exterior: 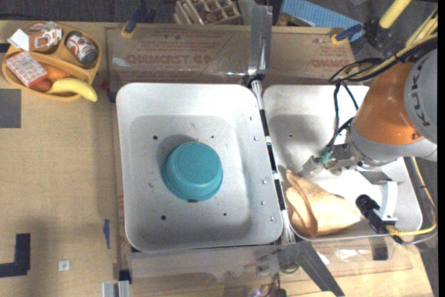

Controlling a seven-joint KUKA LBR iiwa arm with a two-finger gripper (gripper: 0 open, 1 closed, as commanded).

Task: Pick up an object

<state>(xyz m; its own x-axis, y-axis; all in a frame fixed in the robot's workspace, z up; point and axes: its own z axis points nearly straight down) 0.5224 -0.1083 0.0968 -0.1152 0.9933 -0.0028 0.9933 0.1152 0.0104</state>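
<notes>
Where arm (pixel 396 115) overhangs, tan cloth (pixel 321 207) beneath.

Bowl (pixel 193 171) in left bin (pixel 139 115), cloth (pixel 320 209) in right bin (pixel 292 108)

Even, soft light; slightly grainy.

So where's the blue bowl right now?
The blue bowl sits upside down near the middle of the left bin in the camera view, well apart from the tan cloth in the right bin.
</notes>
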